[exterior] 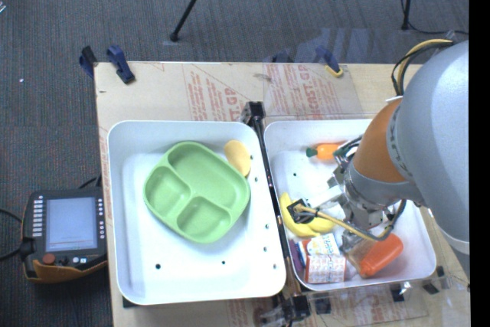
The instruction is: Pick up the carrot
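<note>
The fingers [360,237] were hidden under the wrist, so it could not be told whether they were released or clenched. They were placed low in the right bin [295,135], above a banana [302,218] and beside an orange bottle [380,256]. The carrot [328,152] was seen at the far side of this bin, apart from the arm. A green plate [197,191] was lying in the left bin [126,142].
</note>
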`<state>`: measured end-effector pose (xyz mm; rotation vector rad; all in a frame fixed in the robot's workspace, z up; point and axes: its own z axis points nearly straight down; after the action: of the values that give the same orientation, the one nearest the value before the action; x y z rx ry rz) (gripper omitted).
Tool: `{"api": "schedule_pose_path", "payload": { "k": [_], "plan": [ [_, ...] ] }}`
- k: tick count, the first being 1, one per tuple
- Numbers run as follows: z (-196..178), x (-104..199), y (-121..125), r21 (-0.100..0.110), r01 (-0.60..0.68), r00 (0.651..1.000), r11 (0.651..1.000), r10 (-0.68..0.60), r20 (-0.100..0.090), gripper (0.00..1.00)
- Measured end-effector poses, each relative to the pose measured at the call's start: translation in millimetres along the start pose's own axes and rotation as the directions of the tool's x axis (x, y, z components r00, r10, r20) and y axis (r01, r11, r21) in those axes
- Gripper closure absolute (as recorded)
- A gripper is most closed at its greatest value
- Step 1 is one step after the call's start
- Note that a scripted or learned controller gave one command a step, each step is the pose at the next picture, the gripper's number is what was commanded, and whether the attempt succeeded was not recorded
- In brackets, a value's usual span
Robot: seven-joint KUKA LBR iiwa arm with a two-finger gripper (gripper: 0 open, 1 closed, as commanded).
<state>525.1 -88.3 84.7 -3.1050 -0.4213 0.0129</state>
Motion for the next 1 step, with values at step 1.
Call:
{"api": "schedule_pose_path", "payload": {
  "k": [1],
  "plan": [
    [-1.8, 34.0, 42.2, -0.004, -0.066, 0.998, 0.998, 0.066, -0.002, 0.00]
  ]
}}
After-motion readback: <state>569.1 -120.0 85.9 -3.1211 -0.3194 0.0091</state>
